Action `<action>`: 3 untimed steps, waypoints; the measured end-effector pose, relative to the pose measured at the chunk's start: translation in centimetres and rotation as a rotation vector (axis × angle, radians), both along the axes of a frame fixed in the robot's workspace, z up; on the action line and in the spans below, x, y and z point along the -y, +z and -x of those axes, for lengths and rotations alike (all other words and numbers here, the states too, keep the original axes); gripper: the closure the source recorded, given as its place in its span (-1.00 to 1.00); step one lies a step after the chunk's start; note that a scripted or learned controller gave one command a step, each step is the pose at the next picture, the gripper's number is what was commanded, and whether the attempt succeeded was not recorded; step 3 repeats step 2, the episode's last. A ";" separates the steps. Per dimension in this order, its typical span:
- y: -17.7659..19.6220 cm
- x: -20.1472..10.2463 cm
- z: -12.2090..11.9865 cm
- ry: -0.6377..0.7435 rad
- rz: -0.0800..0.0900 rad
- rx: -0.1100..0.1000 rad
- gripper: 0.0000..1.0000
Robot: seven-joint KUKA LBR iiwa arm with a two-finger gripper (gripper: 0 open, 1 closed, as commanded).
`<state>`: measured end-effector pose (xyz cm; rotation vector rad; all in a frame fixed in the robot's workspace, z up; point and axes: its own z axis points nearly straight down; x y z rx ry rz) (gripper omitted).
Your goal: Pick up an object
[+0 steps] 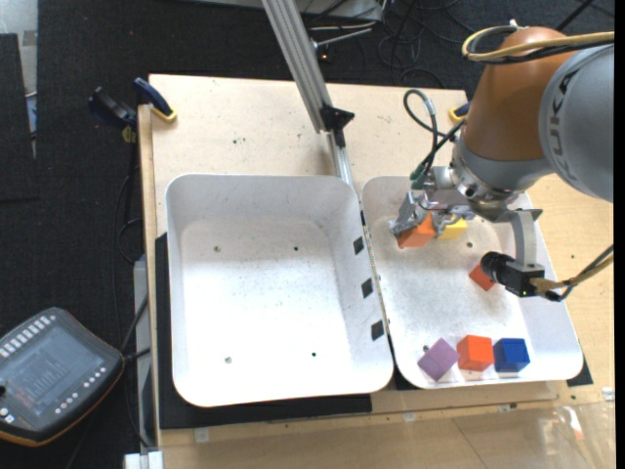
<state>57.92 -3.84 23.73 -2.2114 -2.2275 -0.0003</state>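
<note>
Front blocks: a purple block [438, 359], an orange block [476, 352] and a blue block [511, 355] are lined up at the right bin's [430, 291] near edge, touching or nearly so.
Left bin [195, 213]: set beside the right bin.
Red block [480, 277]: seen mid-bin, partly hidden by a black fitting.
Gripper [418, 229]: closed on an orange cube [420, 232], over the bin's far part.
Yellow piece [453, 227]: just right of the cube.

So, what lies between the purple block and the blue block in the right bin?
An orange block sits between the purple block and the blue block, in the camera view.
</note>
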 end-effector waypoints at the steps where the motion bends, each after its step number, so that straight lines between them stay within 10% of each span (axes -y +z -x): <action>1: -0.6 -5.6 0.9 0.001 0.000 -0.001 1.00; 3: 0.3 -10.5 3.6 0.001 0.000 -0.001 1.00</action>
